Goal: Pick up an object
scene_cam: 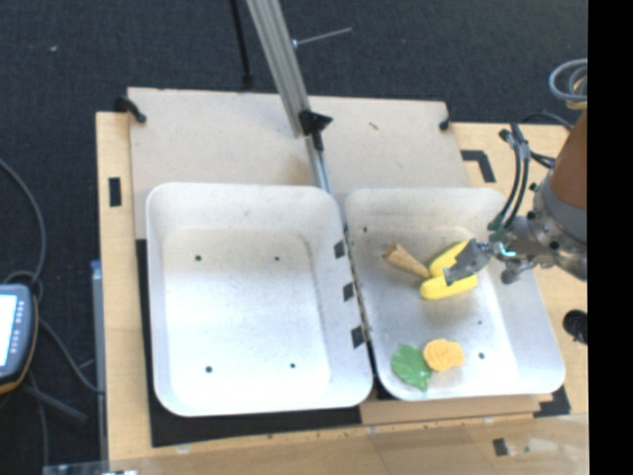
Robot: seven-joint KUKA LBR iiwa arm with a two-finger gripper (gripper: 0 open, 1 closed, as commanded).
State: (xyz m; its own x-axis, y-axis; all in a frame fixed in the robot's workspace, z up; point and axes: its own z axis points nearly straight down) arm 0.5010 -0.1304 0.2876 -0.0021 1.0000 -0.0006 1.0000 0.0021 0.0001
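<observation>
I read the claw (473,261) at the yellow object (450,273) in the right bin (529,349), reaching in low from the right. Its dark tip overlaps the piece; whether the claw has a grip I cannot tell. The yellow object lies mid-bin, just beside a tan cone-shaped piece (404,258) on its left. Near the front wall sit an orange piece (443,354) and a green piece (410,366), touching. The left bin (168,226) stands alongside on the counter (119,265).
</observation>
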